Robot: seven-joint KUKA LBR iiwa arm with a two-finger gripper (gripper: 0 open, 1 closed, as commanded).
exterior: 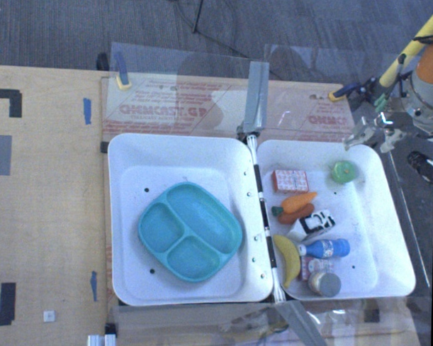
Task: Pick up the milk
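Observation:
The milk (317, 222) is a small black-and-white carton lying on its side in the middle of the right bin (392, 231). It lies just below an orange carrot (298, 204) and just above a blue bottle (327, 248). My gripper (369, 139) hangs over the far right corner of that bin, well up and to the right of the milk. Its fingers stand apart and open, with nothing between them.
The right bin also holds a red-and-white box (291, 180), a green round piece (343, 172), a banana (289, 259) and a pinkish bottle with a grey cap (320, 278). A teal divided plate (190, 230) lies in the left bin (123, 201).

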